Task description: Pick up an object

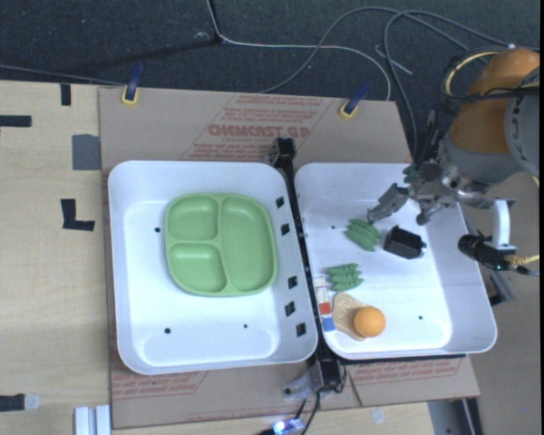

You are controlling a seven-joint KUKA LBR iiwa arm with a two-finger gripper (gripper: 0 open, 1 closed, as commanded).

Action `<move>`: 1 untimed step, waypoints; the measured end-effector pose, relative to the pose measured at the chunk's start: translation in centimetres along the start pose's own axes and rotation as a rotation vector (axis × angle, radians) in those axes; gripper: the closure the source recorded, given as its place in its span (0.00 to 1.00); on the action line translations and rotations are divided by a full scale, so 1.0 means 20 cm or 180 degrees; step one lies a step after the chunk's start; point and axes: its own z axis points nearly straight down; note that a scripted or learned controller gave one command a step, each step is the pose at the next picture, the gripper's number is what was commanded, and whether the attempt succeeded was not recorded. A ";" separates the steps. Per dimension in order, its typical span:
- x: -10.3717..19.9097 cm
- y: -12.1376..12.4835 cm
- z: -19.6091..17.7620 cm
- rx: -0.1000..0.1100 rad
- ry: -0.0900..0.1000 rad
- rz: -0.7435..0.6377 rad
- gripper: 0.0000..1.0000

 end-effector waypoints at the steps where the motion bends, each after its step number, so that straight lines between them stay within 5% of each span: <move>1: 0.00 0.02 -0.04 -0.0044 -0.0008 -0.0011 0.00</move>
